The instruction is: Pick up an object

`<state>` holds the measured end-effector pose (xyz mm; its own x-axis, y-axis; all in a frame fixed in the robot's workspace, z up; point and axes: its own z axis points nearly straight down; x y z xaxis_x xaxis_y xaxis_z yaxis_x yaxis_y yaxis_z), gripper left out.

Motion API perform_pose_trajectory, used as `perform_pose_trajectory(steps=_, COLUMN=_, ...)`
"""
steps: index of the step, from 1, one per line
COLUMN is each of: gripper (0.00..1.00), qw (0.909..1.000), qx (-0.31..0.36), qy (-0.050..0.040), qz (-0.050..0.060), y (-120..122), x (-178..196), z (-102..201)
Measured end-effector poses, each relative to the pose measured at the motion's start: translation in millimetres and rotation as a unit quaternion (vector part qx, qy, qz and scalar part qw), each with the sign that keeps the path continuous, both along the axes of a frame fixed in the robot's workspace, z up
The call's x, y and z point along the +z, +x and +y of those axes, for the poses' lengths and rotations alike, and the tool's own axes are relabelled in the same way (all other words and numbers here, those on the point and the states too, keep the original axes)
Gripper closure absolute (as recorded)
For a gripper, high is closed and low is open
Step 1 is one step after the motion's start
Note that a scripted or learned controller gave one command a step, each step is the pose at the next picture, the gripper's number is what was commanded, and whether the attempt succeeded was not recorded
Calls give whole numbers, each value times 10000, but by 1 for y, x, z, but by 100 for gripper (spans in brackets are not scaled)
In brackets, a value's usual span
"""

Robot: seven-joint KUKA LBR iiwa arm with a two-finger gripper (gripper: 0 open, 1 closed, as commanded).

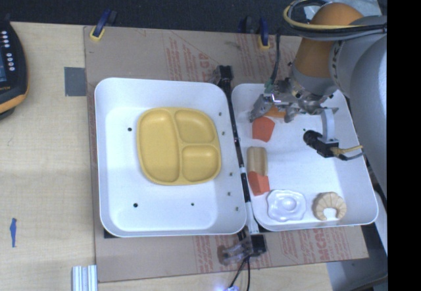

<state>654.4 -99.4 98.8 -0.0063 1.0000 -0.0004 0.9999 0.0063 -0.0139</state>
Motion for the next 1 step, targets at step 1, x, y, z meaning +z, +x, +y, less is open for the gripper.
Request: perform_pose_trajectory(steps=1, gripper=0, qw=10000, qx=-32, qy=10, qz=3, y=-1, x=-9, z=-18)
